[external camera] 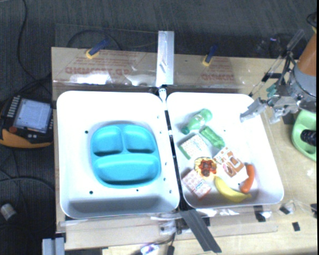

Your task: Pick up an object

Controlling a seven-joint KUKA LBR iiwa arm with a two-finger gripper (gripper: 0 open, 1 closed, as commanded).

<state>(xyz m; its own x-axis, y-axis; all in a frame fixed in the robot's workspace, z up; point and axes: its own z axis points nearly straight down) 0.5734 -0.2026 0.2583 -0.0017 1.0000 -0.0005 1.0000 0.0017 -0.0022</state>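
The pincer hung at the right bin's upper right rim, released, its fingers spread with nothing between them. The objects lay down and to its left in that bin: a green bottle nearest, then cartons, a banana and a sausage. Well left sat the blue tray.

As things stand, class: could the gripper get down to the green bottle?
Probably yes. The gripper hovers at the right bin's upper right corner, and the green bottle lies uncovered to its left, with bare bin floor between them.
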